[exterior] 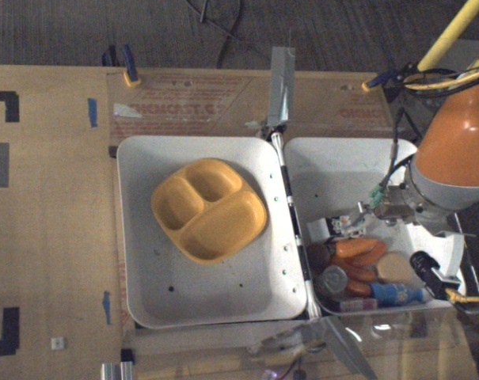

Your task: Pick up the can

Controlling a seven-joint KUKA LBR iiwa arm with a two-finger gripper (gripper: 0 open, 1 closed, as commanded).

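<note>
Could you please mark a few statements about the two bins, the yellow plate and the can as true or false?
1. The yellow divided plate lies in the left bin. True.
2. The can stands on the yellow divided plate. False: it sits in the right bin, near its front left corner.
3. The can is crowded by an orange item and a blue item. True.
4. The arm hangs over the left bin. False: it is over the right bin.
5. The gripper has the can between its fingers. False: the can lies apart from it, nearer the front.
</note>
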